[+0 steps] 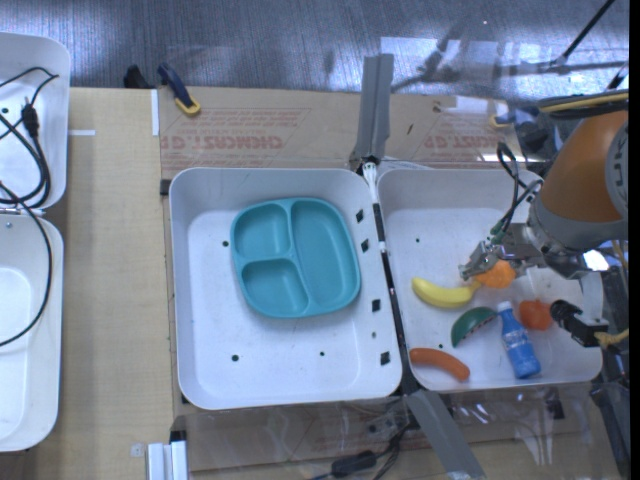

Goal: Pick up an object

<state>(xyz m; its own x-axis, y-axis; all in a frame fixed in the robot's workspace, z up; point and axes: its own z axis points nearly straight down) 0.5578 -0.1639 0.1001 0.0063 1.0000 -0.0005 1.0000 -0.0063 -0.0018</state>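
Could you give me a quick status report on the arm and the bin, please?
Gripper down in right bin, at the orange ball; grasp unconfirmed. Banana close alongside. Green piece, blue bottle nearby. Teal plate in left bin.

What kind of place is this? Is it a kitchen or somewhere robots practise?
Probably a robot lab, not a kitchen. A robot arm reaches over two white bins on a bench, one holding toy food like a banana and the other a teal plate. Loose cables lie at the side.

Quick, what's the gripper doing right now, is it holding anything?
Gripper: down in the right bin at the orange object; a grasp cannot be told.
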